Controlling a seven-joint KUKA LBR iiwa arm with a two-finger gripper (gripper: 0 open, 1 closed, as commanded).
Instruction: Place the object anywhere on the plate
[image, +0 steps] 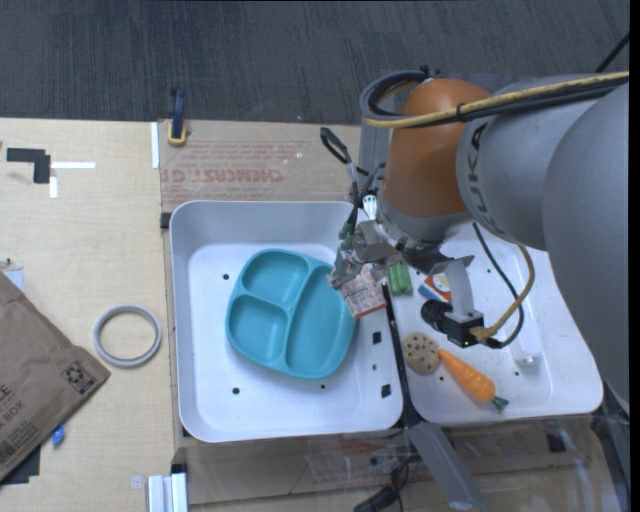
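Packet (364, 295), small, white and red with printed markings, sits tilted at the right rim of the teal three-compartment plate (290, 315) in the left bin (200, 400), directly beneath the gripper (352, 262); you cannot tell whether the packet is clamped or merely touched, nor how far apart the jaws stand. You see the arm (520, 150) reaching in from the right with its orange band above the wrist, while a carrot (468, 378), a spotted cookie (421, 352) and a green block (400, 279) lie in the right bin (560, 390).
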